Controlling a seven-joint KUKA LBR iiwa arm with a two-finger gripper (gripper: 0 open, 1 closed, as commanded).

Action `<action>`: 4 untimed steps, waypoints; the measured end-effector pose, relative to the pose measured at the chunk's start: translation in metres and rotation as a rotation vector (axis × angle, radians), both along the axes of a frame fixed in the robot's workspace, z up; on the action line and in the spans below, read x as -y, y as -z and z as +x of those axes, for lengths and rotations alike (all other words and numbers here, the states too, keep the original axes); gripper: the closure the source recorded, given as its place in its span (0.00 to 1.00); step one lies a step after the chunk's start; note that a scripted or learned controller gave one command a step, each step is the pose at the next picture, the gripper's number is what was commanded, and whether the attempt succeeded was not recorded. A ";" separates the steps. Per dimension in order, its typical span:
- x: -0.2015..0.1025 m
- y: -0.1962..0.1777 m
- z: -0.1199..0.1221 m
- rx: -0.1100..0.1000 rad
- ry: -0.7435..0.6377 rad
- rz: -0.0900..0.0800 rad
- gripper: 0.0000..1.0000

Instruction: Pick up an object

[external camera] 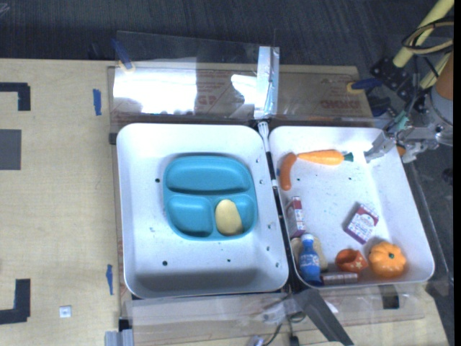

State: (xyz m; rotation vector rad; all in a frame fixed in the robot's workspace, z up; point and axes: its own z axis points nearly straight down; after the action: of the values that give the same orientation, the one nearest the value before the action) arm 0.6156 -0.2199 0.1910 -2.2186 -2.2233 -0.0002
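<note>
The left bin (137,193) is seen to hold a blue divided tray (209,193) bearing a yellow potato (228,217), the right bin (403,207) a carrot (320,158), pumpkin (387,259) and bottle (310,259) — the gripper (392,141) is positioned over its far right rim — grip state cannot be determined.

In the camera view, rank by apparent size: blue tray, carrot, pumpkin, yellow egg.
Largest to smallest as they look:
1. blue tray
2. carrot
3. pumpkin and yellow egg, too close to rank.
</note>
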 end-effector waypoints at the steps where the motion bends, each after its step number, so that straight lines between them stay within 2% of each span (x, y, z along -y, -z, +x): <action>1: -0.039 0.107 0.044 -0.011 -0.145 0.004 0.00; 3: -0.102 0.106 0.044 -0.026 0.047 -0.010 0.00; 4: -0.113 0.107 0.041 -0.040 0.266 -0.015 0.00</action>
State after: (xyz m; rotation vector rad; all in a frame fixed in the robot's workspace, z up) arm 0.6565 -0.1064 0.0841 -2.4801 -1.8983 0.0603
